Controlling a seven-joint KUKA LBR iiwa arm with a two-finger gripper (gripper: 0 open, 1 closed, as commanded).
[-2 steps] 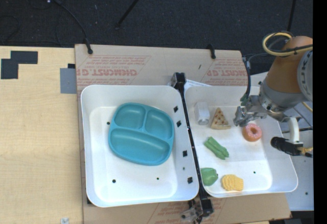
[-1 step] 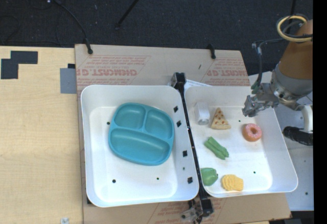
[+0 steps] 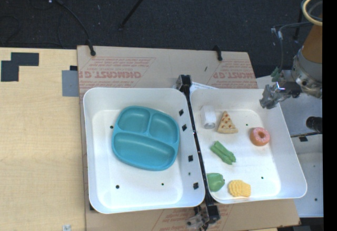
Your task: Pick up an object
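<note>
Objects: six small food toys lie in my right bin (image 3: 287, 172), none of them between my jaws.
Jaws (image 3: 267, 99): at the upper right corner of the right bin, over its rim; whether they stand apart or together I cannot tell, they are too small and dark.
Arm (image 3: 310, 61): mine, reaching in from the right, the orange band above the wrist in sight.
Donut (image 3: 259, 136): pink, nearest my jaws, by the right wall of the bin.
Pizza slice (image 3: 227, 123): upper middle, just beside the white cylinder (image 3: 209, 117) to its left.
Green pod (image 3: 223, 152): mid-bin, lying slantwise.
Green pepper (image 3: 215, 181): low, by the divider between the bins.
Yellow corn piece (image 3: 239, 188): low, just right of the pepper.
Left bin (image 3: 100, 193): holds a teal plate (image 3: 146, 138) with three compartments.
Table (image 3: 37, 146): pale wood to the left, cardboard under both bins.
</note>
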